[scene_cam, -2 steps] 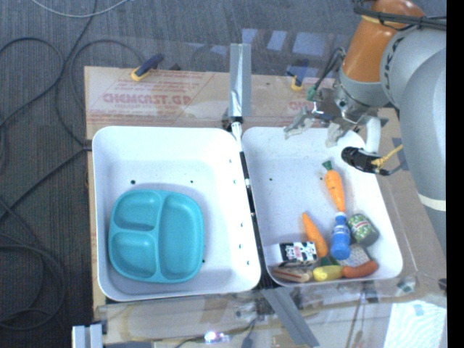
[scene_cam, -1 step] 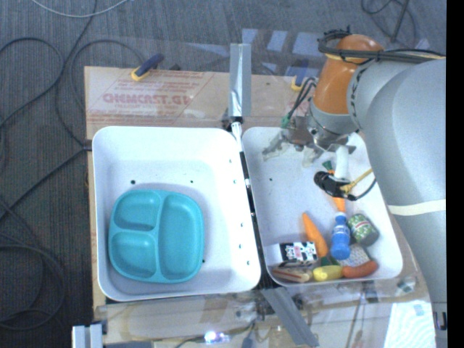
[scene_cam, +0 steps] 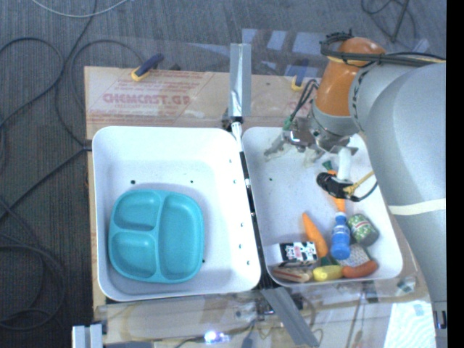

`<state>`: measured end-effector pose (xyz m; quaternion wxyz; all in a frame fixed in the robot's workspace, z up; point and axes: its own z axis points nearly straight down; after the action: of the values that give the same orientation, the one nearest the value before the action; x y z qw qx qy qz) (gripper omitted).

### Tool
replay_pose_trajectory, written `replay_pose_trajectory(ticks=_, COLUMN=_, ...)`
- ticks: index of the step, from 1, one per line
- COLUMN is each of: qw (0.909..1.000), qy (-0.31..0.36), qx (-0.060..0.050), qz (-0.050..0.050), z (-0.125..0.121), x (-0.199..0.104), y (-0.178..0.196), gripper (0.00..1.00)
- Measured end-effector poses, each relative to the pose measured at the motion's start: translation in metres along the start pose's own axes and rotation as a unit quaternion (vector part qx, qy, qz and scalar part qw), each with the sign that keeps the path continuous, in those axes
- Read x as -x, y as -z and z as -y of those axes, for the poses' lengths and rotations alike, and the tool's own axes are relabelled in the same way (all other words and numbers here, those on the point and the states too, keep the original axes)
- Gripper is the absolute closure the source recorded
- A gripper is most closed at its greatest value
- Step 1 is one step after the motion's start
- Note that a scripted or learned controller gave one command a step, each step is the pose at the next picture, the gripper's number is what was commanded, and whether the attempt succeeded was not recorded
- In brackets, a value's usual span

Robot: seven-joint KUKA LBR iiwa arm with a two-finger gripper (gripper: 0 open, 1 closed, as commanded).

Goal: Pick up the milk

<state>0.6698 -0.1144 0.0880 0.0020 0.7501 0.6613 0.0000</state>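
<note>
The milk (scene_cam: pixel 299 251), a small carton with a black-and-white patterned face, lies at the near edge of the right bin (scene_cam: pixel 279 194), flat on the floor and touching a cluster of other toy foods. Note its neighbours: a carrot (scene_cam: pixel 313 228) slants just beside it, a blue bottle (scene_cam: pixel 340 239) stands past the carrot, and a hot dog (scene_cam: pixel 293 273), a yellow piece (scene_cam: pixel 328 272) and a red piece (scene_cam: pixel 360 269) crowd the bin's near wall. This crowding likely leaves you little room around the carton. A green can (scene_cam: pixel 362 228) sits at the right of the cluster.

The gripper (scene_cam: pixel 279 147) hangs over the far part of the same bin, well apart from the milk, its fingers spread apart with nothing between them. You should judge the pick as not yet begun: the arm has to travel toward the near wall first. The left bin (scene_cam: pixel 145 147) holds a teal divided plate (scene_cam: pixel 156 235), which plays no part here.
</note>
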Motion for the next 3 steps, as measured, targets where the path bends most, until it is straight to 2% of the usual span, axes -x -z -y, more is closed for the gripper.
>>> replay_pose_trajectory(ticks=1, qw=1.0, qy=0.001, qx=0.001, qz=0.001, z=-0.001, x=0.0, y=0.011, gripper=1.0)
replay_pose_trajectory(ticks=2, qw=1.0, qy=0.001, qx=0.001, qz=0.001, z=-0.001, x=0.0, y=0.011, gripper=0.0)
replay_pose_trajectory(ticks=3, qw=1.0, qy=0.0, qx=-0.002, qz=0.0, z=0.001, x=0.061, y=0.165, gripper=0.0)
